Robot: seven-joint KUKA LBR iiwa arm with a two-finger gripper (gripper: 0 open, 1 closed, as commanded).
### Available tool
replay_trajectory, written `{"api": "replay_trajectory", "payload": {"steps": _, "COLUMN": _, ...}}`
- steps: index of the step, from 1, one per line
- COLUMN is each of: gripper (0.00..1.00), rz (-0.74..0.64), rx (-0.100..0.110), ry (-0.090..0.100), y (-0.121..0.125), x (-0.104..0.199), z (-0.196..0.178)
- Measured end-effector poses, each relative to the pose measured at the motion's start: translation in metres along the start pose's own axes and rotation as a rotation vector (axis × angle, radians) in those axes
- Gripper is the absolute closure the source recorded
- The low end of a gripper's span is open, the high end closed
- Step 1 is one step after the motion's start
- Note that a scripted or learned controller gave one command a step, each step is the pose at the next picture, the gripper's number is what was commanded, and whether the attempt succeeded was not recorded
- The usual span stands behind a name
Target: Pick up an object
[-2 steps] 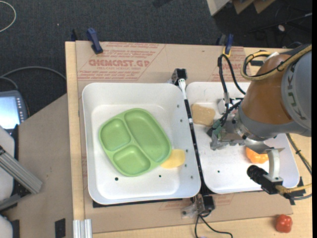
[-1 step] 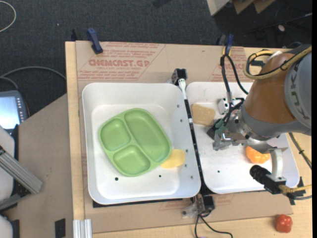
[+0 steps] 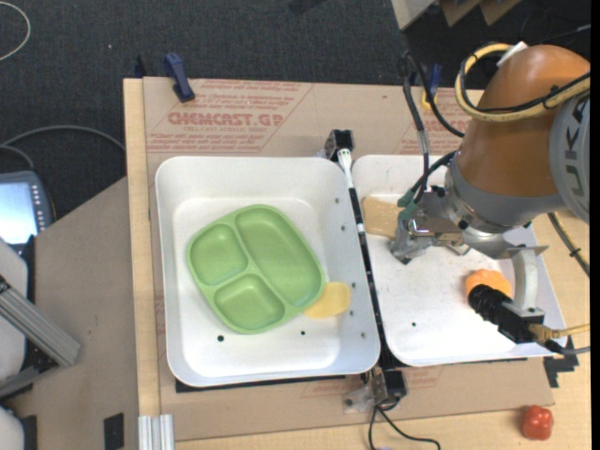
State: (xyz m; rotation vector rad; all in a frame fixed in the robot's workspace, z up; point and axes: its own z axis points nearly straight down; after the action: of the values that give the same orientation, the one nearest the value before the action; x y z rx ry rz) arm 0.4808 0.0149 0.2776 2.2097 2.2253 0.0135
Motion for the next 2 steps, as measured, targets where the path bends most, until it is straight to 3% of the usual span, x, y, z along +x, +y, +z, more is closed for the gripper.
{"api": "replay_trajectory", "payload": {"steps": 1, "gripper": 1.00, "rz": 0.003, "rx": 0.001, "ry": -0.001, "y": 0.000, "x": 0.014, "z": -0.069}}
{"api": "replay_trajectory", "payload": {"steps": 2, "gripper": 1.00, "rz": 0.002, "rx": 0.015, "ry": -0.001, "y": -0.001, "x": 0.061, "z": -0.047}}
